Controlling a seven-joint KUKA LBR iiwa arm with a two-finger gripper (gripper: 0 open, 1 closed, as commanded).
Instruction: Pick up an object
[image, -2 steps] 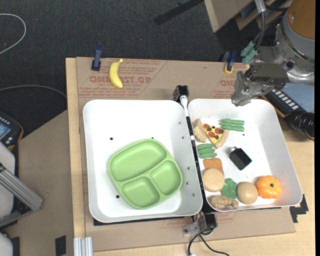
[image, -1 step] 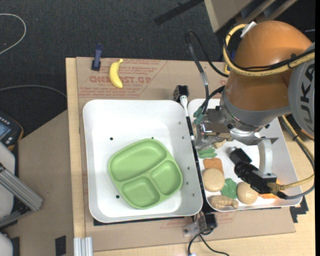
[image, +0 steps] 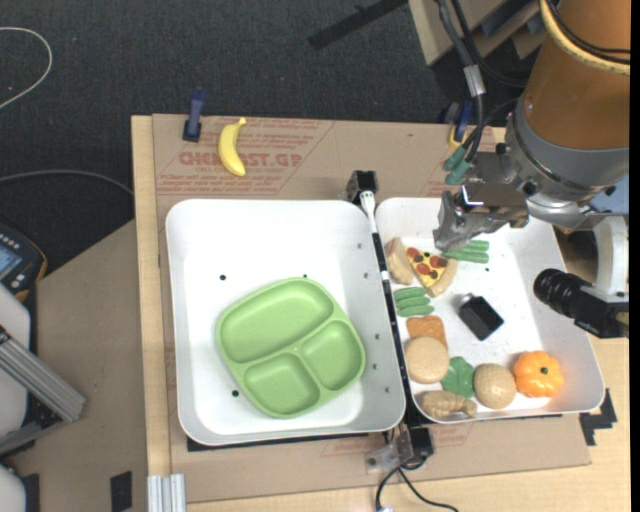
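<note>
We log the arm reaching in over the right bin, with the end effector low above the toy food at the bin's upper left; whether it is open or closed we cannot tell from this slanted view, and nothing is visibly held. Directly beneath or just beside it lie a pizza slice and a green bean pod — either could be the target, and we cannot say if contact has been made. We judge the step in hand to be the descent onto a candidate, grasp not yet confirmed. The next move calls for closing on one item only, then lifting straight up. Nearby clutter — a bread piece touching the pizza slice — may interfere. The left bin holds a green divided tray, untouched.
</note>
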